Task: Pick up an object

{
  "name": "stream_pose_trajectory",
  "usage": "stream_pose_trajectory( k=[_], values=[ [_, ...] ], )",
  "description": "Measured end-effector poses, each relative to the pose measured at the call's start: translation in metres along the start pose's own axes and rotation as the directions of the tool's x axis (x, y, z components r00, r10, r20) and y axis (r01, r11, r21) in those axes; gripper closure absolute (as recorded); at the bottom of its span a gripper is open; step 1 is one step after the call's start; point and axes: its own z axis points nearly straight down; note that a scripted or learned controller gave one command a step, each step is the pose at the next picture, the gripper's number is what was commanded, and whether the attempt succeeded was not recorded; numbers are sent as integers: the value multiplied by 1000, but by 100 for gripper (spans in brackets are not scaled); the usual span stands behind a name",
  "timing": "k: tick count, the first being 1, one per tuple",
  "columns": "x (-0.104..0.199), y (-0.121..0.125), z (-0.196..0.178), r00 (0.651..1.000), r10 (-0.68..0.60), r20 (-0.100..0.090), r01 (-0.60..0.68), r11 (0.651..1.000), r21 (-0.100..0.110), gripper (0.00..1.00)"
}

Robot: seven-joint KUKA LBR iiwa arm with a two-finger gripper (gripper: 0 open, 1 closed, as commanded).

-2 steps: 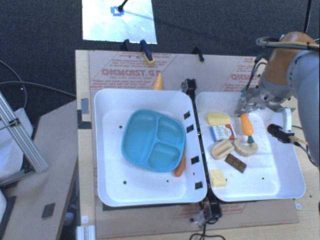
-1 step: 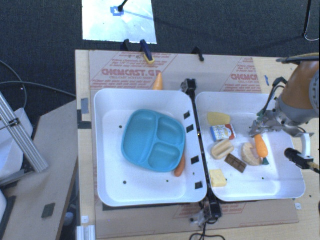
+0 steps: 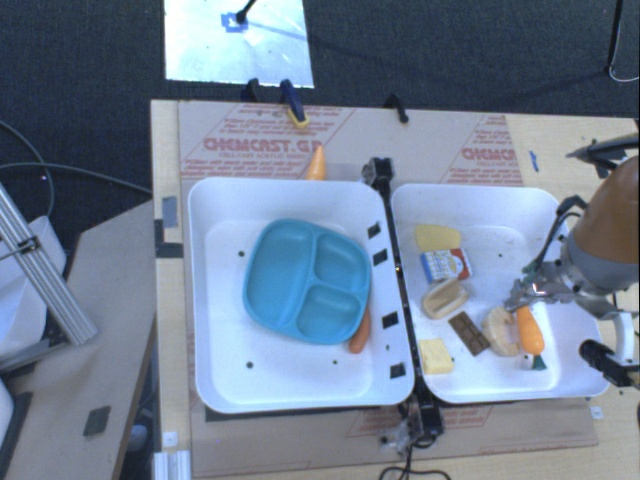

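One tapered orange carrot [image 3: 530,332], perhaps plastic.

The brown board [image 3: 400,138] lying under the two white bins is showing red printed letters. On its left part the word is reading "CHEMCAST GP", with smaller red lines under it that are too small to read. On its right part the same red print is appearing again, but there it is turned at a slant and partly cut, so it cannot be read fully. The small carton [image 3: 445,265] in the right bin [image 3: 480,196] is carrying a blue and red label, too blurred to read.
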Motion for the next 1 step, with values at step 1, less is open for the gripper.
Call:
stream_pose_trajectory(
  k=[1],
  values=[
    [0,-39,-2,1000,-1,4,1,1000,-15,100]
  ],
)
